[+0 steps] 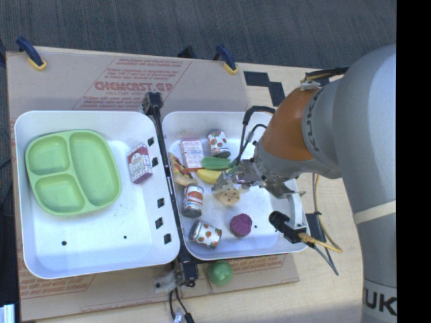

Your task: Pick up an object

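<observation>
The arm comes in from the right over the right bin [176, 180], its big grey body and orange band covering that bin's right side. The gripper [236, 177] sits low among the clutter, right over a pale, dotted cookie-like piece [227, 194] near the bin's middle. From where I stand I cannot tell how the jaws are set, or whether anything is caught in them; the wrist hides that.

Crowding the gripper on its left are a yellow banana [209, 175] and a green pepper-like piece [215, 162] lying just above it, both close enough to be touching or nearly touching the tool. Beyond them lie a small pink-and-white box [192, 153], a printed can [217, 142] near the far wall, and some orange-yellow bits [180, 171] against the left wall. Nearer the front sit an upright can [193, 198], a tipped can [205, 234], and a purple round thing [241, 225], well clear of the fingers.

The left bin [94, 247] holds a green divided plate [72, 171] and a small red-and-white carton [139, 163] beside it. A green ball [219, 272] rests outside the bins at the front edge, on cardboard.

The labels on the cans and boxes are too small to read. The arm's base is cut off at the right.
</observation>
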`<control>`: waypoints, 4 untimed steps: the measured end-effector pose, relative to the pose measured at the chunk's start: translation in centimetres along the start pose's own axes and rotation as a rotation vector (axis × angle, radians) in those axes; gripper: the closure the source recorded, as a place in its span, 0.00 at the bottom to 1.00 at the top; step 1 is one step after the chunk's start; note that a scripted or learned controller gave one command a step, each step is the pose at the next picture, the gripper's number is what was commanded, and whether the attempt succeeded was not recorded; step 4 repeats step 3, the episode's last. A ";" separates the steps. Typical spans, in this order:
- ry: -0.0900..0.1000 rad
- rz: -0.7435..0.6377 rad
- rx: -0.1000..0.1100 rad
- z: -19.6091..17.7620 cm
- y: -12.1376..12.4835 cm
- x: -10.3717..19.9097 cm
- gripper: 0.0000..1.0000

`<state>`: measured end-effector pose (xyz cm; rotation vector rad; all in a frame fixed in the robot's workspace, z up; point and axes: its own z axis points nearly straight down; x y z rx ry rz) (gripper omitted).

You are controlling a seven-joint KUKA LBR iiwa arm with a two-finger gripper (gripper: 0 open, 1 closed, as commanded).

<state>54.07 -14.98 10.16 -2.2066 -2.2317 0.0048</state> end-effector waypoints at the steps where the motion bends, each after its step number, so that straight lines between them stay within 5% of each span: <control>1: -0.001 0.005 -0.007 -13.9 -1.5 4.5 1.00; 2: 0.000 0.004 -0.002 -13.1 -4.4 7.5 1.00; 4: -0.001 -0.002 -0.003 -14.2 -4.3 7.5 1.00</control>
